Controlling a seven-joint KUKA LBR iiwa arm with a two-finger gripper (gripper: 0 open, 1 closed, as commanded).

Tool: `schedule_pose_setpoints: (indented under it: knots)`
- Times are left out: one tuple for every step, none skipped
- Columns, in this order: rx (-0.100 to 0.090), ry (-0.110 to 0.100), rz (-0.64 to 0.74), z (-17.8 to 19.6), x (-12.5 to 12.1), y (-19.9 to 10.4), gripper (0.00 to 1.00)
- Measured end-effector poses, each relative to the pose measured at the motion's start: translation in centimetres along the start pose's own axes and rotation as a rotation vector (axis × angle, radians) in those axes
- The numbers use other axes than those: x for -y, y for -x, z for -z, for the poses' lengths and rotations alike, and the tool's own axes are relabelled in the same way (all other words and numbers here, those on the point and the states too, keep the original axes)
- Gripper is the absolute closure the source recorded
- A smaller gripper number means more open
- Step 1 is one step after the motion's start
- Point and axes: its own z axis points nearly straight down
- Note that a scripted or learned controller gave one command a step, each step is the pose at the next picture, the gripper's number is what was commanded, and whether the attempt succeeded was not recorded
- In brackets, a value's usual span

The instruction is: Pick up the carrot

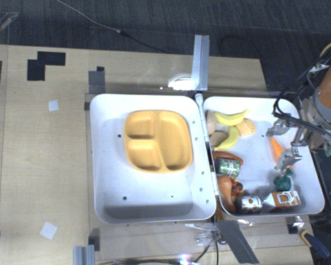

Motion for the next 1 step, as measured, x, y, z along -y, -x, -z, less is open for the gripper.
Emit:
schedule_pose_setpoints:
  knots:
    - [-0.007, 0.002, -0.070, -8.40, 4.64, 5.98, 0.00]
